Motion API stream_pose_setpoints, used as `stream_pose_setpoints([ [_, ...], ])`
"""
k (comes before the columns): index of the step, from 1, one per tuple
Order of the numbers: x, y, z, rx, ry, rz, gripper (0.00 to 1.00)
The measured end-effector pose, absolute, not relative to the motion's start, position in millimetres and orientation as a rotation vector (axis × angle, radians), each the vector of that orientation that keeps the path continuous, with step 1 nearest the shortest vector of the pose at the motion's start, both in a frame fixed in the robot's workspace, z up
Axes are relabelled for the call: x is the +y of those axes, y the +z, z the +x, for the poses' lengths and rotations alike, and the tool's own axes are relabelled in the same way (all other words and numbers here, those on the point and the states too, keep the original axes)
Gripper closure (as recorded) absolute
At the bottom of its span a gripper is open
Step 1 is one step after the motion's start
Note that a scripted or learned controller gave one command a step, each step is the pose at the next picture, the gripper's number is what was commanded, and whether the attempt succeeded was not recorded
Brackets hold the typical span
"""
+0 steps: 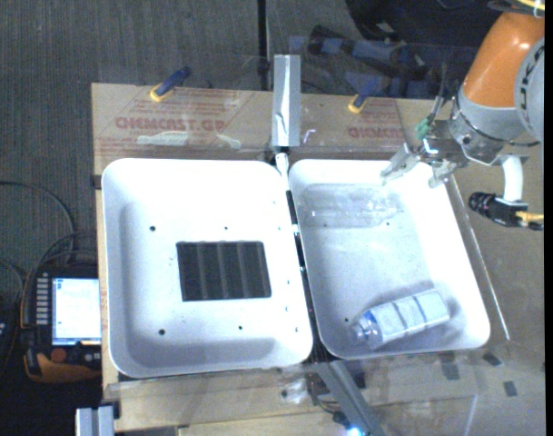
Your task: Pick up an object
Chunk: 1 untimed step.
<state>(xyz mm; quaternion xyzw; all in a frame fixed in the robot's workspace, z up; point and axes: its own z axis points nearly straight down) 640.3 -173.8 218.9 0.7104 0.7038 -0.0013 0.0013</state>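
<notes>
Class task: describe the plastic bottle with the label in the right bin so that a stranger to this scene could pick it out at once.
Start at the right bin of the two white bins. In its near corner lies the labelled bottle on its side. The other bottle, near the far wall, is clear and bare; this one wears a pale label.

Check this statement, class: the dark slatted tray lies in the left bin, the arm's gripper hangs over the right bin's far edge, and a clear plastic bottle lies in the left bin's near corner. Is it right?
Not quite. The clear plastic bottle lies in the right bin, toward its near corner, as the camera view shows. The dark slatted tray does lie in the left bin, and the gripper does hang over the right bin's far edge.
</notes>
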Motion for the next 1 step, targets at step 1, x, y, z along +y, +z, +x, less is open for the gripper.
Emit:
stream_pose_setpoints([
  [1,-182.3,204.8,528.5,2.169,-0.004,2.274,0.0],
])
